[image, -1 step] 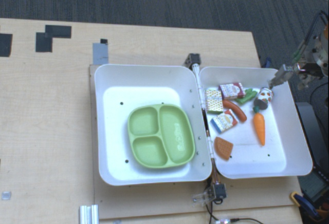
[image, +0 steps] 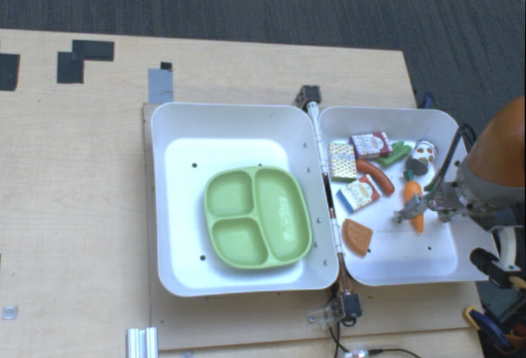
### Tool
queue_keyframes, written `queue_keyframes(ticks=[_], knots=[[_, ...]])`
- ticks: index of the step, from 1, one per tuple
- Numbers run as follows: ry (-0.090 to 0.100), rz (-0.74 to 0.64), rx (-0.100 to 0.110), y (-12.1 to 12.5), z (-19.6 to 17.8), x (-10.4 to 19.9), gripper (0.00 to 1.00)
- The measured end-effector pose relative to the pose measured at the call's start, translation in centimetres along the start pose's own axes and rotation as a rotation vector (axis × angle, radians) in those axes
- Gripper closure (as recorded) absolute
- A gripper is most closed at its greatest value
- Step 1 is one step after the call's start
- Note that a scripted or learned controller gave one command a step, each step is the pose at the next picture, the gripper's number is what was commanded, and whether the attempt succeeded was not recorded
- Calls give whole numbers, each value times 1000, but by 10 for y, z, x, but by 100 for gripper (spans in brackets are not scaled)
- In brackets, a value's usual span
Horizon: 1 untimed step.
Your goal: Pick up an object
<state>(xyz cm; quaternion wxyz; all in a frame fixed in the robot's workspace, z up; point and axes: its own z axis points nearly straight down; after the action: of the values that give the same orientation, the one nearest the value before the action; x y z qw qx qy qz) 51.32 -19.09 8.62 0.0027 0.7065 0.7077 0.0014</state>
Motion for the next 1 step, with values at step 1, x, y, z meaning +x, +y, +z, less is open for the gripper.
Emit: queue_keyframes(ticks=[1], knots=[[-1, -1, -6, 2, -11, 0, 100]])
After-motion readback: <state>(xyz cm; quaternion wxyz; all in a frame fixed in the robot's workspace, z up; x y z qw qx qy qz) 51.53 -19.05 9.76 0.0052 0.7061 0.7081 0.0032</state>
